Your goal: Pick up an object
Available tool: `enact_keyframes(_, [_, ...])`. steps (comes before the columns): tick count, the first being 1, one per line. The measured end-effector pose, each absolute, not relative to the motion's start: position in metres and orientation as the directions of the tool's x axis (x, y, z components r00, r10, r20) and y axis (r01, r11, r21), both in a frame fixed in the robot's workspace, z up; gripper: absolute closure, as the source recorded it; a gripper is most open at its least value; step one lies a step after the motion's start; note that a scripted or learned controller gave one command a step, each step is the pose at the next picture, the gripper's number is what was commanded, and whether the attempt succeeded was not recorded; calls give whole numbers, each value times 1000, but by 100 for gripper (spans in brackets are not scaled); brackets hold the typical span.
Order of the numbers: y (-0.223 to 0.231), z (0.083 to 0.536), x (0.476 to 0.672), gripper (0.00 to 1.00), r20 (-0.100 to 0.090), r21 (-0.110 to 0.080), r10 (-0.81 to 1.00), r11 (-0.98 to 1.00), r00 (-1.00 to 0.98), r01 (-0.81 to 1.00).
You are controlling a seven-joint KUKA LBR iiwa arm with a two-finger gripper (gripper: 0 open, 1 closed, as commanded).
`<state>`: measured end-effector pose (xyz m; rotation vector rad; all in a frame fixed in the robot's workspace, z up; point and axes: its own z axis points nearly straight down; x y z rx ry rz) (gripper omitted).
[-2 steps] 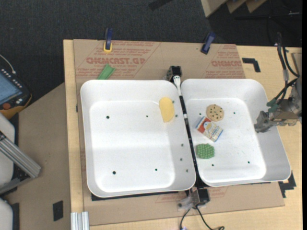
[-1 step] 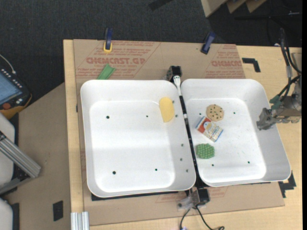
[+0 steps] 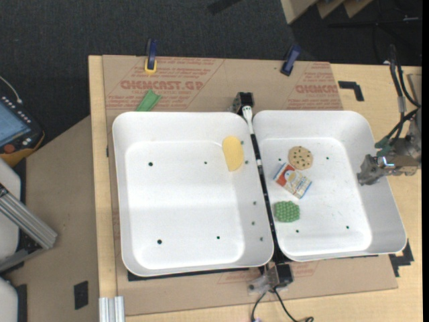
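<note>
Hovering at right bin (image 3: 348,123) edge: tool (image 3: 371,168) (blurry), finger state perhaps unreadable; cookie (image 3: 300,157) well apart.

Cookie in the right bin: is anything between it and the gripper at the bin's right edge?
Nothing visible. The gripper sits at the right bin's rim, and bare floor runs from there to the cookie. The small packet lies just below that line.

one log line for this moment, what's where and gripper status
gripper at right bin right rim, grip unclear | right bin: cookie, packet, green piece | left bin: yellow piece
</note>
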<state>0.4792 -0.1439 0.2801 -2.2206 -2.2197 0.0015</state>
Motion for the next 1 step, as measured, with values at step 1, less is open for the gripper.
enact_keyframes(1, [-144, 291, 480, 100, -1, 2, 1000, 0, 0, 1000])
